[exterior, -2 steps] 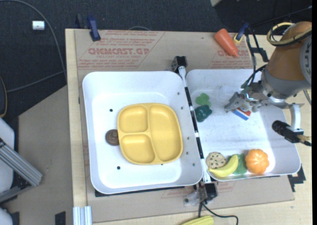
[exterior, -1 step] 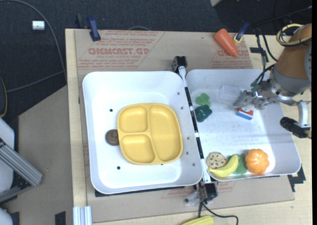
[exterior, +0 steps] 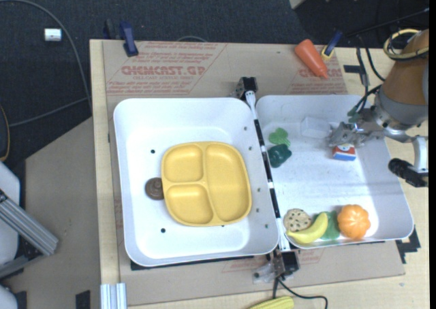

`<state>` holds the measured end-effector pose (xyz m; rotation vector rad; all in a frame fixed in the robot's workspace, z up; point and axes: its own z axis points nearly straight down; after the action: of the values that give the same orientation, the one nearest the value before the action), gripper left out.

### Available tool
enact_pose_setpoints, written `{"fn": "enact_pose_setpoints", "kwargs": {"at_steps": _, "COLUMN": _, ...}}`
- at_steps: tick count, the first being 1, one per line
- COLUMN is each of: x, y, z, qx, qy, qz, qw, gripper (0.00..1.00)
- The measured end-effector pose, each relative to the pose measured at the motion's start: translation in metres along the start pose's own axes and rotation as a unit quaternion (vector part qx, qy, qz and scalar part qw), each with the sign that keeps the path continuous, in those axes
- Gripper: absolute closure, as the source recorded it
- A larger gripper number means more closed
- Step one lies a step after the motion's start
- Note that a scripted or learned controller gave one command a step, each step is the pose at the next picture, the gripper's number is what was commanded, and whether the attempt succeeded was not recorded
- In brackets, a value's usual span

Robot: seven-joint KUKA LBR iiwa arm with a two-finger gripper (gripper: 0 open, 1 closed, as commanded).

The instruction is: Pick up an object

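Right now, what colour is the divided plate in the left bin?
Yellow. The plate shows best in the camera view.

Yellow tray [exterior: 204, 184]; white bins [exterior: 136, 124]; orange pumpkin [exterior: 353, 220]; yellow banana [exterior: 308, 231]; green toys [exterior: 278, 147]; brown disc [exterior: 154, 188].

The brown disc [exterior: 154, 188] sits half tucked under the left rim of the yellow plate [exterior: 206, 183], its full shape hidden. Right of the plate, the arm [exterior: 407, 90] runs off the picture's edge. The gripper [exterior: 349, 136] covers the top of a small carton [exterior: 345, 153], print too small to read. A green thing [exterior: 332, 228] hides behind the banana [exterior: 308, 230].
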<state>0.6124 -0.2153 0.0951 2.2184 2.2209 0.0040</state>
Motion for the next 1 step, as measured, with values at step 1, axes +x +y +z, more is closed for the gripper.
{"fn": "enact_pose_setpoints", "kwargs": {"at_steps": 1, "x": 0.0648, "y": -0.0004, "z": 0.0103, "qx": 0.002, "qy": 0.001, "qz": 0.000, "qw": 1.0000, "gripper": 1.00}}
